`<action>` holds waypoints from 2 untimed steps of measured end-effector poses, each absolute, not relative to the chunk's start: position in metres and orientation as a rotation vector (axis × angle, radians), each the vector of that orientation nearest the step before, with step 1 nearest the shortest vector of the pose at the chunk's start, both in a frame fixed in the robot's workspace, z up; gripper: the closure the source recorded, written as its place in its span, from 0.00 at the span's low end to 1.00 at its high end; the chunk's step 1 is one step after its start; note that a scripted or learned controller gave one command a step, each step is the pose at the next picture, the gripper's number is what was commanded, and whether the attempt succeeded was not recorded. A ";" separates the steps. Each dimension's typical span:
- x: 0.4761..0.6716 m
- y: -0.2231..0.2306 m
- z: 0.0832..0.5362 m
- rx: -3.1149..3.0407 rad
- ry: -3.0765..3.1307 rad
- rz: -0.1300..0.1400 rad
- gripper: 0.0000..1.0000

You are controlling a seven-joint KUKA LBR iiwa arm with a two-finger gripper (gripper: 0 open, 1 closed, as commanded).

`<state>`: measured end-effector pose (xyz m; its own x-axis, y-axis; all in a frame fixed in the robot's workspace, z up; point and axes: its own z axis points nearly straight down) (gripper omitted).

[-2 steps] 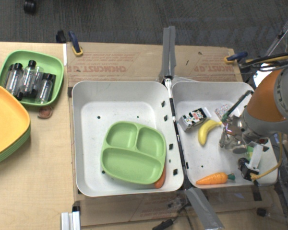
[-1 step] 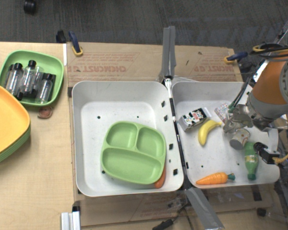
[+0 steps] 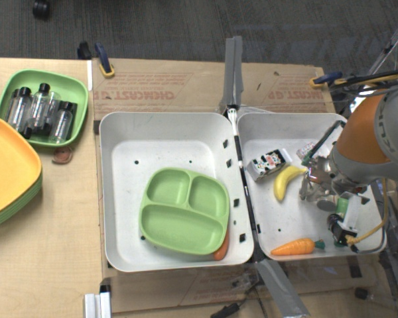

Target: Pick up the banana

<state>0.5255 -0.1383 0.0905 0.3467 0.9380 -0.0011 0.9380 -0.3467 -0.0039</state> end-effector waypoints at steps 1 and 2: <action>0.494 -0.093 0.090 -2.682 -1.629 0.007 1.00; 0.496 -0.104 0.100 -2.879 -1.253 0.009 1.00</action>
<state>0.4964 -0.1037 0.1000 0.6814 0.7319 -0.0042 0.7319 -0.6814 -0.0041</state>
